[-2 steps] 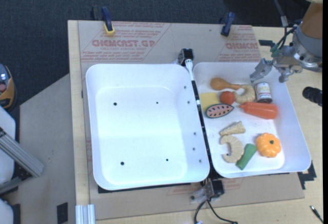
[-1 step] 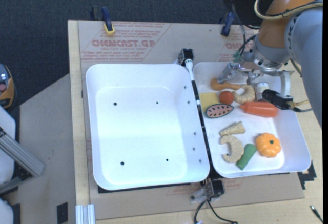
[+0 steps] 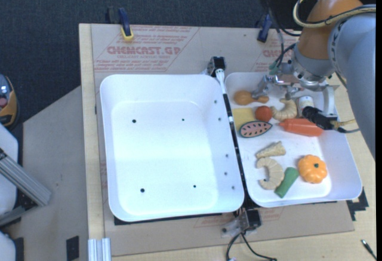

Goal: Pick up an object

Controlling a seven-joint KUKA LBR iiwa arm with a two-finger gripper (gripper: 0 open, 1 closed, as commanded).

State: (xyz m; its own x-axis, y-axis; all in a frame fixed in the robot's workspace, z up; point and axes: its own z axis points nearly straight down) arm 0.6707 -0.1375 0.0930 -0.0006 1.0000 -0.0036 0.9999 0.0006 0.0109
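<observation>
The grey arm with its orange band (image 3: 325, 12) comes in from the 2 o'clock corner and bends down over the far end of the right-hand shallow white bin (image 3: 349, 179). Its wrist hangs low above that bin's 12 o'clock edge, and the gripper (image 3: 285, 88) points down among the toys there. How far it is open cannot be told from this slanted angle, nor whether anything sits inside it.

Just below the gripper lie a tan knobbly ginger-shaped toy (image 3: 286, 110) and a small red tomato-like ball (image 3: 264, 113), touching or nearly so. At 9 o'clock from the gripper rests a brown drumstick-shaped piece (image 3: 246, 97). An orange carrot-shaped toy (image 3: 301, 127) lies at 5 o'clock from the gripper, and a watermelon slice toy (image 3: 255, 129) sits near the bin's left wall. Toward 6 o'clock are two beige curved pieces (image 3: 271, 164), a green stick-shaped toy (image 3: 286, 182) and a small orange pumpkin (image 3: 313, 168).

The left-hand white bin (image 3: 167, 146) sits beside it on the cardboard-covered surface (image 3: 143, 45).
</observation>
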